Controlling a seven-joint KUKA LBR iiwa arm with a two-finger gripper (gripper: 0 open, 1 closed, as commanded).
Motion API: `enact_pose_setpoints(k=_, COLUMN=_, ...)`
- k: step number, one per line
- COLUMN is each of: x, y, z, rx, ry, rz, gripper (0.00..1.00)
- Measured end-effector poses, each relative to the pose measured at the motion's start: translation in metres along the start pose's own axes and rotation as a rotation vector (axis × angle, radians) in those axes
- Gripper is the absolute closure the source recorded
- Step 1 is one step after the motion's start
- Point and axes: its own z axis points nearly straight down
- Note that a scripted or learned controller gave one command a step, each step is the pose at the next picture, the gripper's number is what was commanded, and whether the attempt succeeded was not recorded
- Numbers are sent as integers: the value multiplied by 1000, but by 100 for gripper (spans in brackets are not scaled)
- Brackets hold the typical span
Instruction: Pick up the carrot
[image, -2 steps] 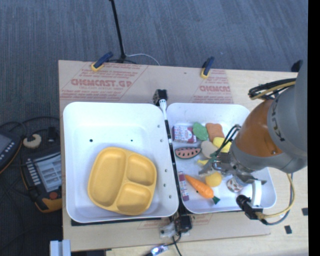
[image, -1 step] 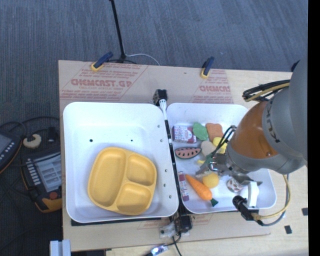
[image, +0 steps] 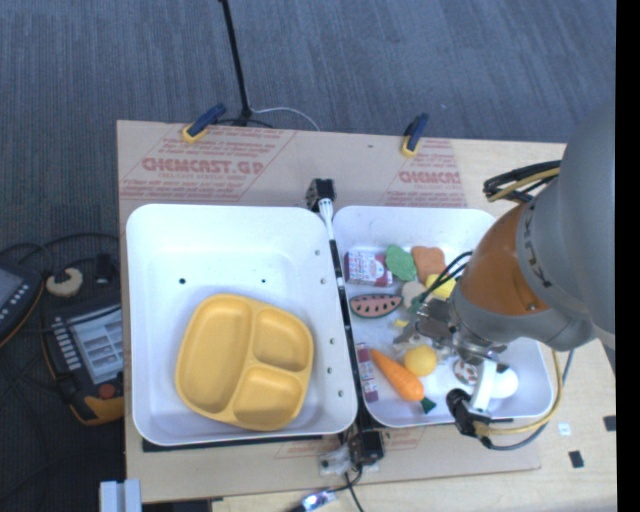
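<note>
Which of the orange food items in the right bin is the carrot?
The carrot is the long tapered one at the bin's front, beside the yellow lemon. The other orange piece is blunt, near the back.

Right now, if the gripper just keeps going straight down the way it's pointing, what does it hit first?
Probably the right bin's white floor, beside the lemon, not the carrot, which lies further left. Depth is hard to judge from this slant.

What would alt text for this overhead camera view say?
A grey and orange robot arm reaches into the right bin, above toy foods including a carrot lying near the front. The left bin holds a yellow divided plate.
</note>
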Motion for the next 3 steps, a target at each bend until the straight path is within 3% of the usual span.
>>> enact_pose_setpoints(k=1, x=-1, y=0, z=-8, rx=3, ry=-1, rz=-1, gripper=100)
enact_pose_setpoints(k=2, x=1, y=-2, z=1, rx=7, ry=1, rz=374, gripper=100)
enact_pose_setpoints(k=3, x=2, y=-3, z=2, rx=11, ry=1, rz=372, gripper=0)
